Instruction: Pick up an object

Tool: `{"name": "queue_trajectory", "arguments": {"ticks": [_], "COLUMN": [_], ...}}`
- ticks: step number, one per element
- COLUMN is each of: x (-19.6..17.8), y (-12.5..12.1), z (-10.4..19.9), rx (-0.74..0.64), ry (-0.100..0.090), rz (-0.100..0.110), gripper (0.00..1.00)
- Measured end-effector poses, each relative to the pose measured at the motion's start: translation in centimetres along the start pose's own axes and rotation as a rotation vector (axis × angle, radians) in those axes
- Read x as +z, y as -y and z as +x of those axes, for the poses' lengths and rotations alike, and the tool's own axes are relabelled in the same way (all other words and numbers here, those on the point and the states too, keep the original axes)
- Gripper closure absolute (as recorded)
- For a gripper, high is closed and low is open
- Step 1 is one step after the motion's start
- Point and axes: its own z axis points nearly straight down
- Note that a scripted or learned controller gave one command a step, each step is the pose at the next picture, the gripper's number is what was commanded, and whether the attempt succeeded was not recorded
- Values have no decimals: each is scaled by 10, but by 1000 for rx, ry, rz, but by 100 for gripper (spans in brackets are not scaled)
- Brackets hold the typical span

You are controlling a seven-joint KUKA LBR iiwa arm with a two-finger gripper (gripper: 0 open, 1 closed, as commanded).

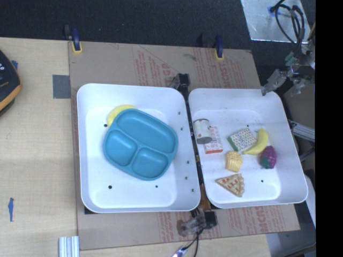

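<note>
The right bin [278, 111] holds several small items. A small can [201, 131] lies by a red and white box [213, 142] near its left wall. A checkered packet [242, 138], a toy banana [259, 142] and a purple fruit [268, 157] cluster to the right. A yellow corn piece [233, 160] and a pizza slice [231, 184] lie nearer the front. Grey metal parts of my gripper [283, 77] sit just past the right bin's far right corner, above and apart from all the items.
The left bin [94, 186] holds a blue divided plate [140, 146] resting on a yellow disc [119, 113]. Clamps [217, 44] pin the cardboard at the back. A yellow and black device [7, 83] sits at the far left.
</note>
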Motion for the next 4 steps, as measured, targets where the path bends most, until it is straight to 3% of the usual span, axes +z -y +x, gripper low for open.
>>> {"name": "queue_trajectory", "arguments": {"ticks": [1,2,3,4], "x": [121,173,172,162], "y": [-15,19,54,54], "z": [-4,-4,-4,-5], "rx": [-2,-1,-1,-3], "ry": [-1,0,0,2], "rz": [2,1,0,1], "gripper": [0,0,0,100]}}
